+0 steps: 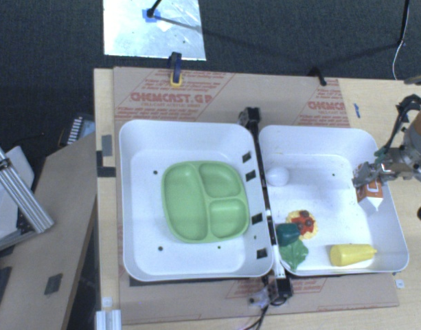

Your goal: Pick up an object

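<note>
Yellow squash (351,254) lies lengthwise, tapering right, near bin's (395,215) front.

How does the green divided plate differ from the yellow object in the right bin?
The green divided plate is green, wide and flat with three compartments; the yellow object is yellow, much smaller and elongated. The plate lies in the middle of the left bin; the yellow object lies near the front right corner of the right bin.

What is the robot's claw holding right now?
It cannot be told. The gripper sits at the right bin's right rim, just above a small orange and white object, but whether that object is gripped is unclear.
</note>
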`<state>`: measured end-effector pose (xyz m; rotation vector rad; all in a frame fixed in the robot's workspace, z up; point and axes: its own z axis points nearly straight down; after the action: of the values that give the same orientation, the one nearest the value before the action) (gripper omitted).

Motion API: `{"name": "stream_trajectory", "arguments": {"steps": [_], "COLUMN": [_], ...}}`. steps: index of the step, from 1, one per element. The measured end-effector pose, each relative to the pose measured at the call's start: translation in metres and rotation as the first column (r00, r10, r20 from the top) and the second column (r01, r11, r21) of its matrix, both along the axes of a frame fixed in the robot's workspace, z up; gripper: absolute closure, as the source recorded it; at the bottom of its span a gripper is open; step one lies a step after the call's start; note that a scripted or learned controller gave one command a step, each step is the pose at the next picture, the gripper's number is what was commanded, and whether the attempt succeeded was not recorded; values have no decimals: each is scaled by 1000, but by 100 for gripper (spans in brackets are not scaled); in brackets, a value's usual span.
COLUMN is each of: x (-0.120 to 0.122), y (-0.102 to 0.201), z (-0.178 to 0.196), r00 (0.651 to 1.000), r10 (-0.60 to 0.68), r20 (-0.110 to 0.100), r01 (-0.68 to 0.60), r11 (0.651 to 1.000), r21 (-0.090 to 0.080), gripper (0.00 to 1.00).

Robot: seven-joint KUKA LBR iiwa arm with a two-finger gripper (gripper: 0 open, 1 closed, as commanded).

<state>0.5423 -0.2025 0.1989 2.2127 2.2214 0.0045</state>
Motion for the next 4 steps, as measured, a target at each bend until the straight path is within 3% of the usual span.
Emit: {"name": "stream_trajectory", "arguments": {"steps": [2, 4], "x": [35, 75], "y": [108, 211], "z": [-5, 16], "r00": [1000, 1000], "r10": [7, 6], "r20": [-3, -3], "r01": [-7, -6], "r11": [1000, 1000], "r21": [5, 5], "gripper": [100, 100]}}
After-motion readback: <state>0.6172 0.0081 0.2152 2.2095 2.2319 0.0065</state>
